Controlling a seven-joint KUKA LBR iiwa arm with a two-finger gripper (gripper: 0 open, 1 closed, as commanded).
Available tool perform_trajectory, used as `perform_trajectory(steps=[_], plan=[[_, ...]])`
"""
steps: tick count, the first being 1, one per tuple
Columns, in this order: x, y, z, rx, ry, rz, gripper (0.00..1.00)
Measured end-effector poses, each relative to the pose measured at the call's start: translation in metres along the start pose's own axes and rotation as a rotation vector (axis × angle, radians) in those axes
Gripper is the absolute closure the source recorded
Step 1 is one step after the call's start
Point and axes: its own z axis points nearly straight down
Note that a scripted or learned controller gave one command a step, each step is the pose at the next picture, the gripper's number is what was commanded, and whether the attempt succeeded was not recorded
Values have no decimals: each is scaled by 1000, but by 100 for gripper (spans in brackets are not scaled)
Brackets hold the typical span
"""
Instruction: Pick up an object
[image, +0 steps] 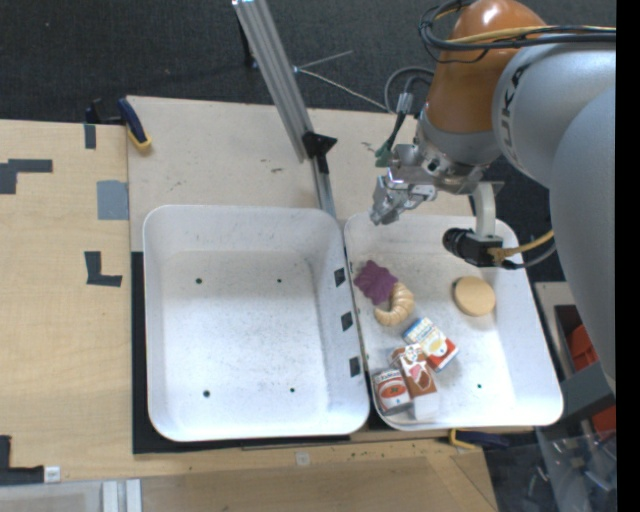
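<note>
My gripper (385, 212) hangs over the far left corner of the right bin (520, 300), above its rim, with nothing seen between its tips. Below it in that bin lie a purple piece (374, 281) and a tan croissant-shaped piece (394, 303) touching each other. A round tan bun (474, 296) rests further right. Toward the bin's near side sit a small white, red and blue carton (431, 344), a red and white carton (418, 378) and a small can (391, 391).
The left bin (240, 320) stands beside the right one, sharing a divider edge with black clips (345, 320). A slanted metal pole (290, 90) rises behind the bins. A blue and yellow clamp (133, 123) sits at the bench's far left corner.
</note>
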Motion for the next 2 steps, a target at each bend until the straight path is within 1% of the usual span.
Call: perform_trajectory(steps=[1,2], plan=[[55,12,-3,-3,0,0,100],[106,25,18,-1,-1,1,100]])
